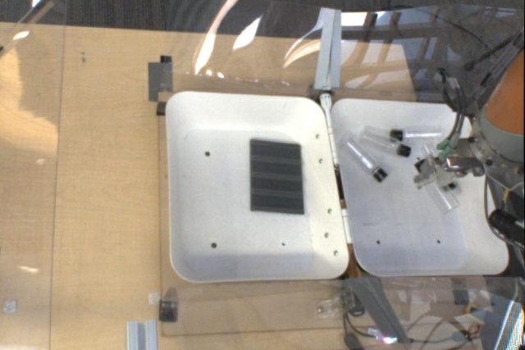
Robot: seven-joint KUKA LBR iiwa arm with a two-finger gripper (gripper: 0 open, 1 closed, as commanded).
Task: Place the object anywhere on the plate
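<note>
A dark grey ribbed plate (276,176) lies flat in the middle of the left white bin (197,250). Several clear plastic tubes with black caps lie in the right white bin (394,250): one (362,157) near its left wall, one (384,142) beside it, and one (414,132) further back. My gripper (437,169) hangs low over the right side of this bin, just above another clear tube (448,196). Whether it touches that tube is unclear. Nothing lies on the plate.
A metal divider post (328,53) stands behind the gap between the bins. Clear shields and cables (459,53) crowd the back right. A small black block (161,78) sits at the left bin's back corner. Bare wooden bench (82,176) lies to the left.
</note>
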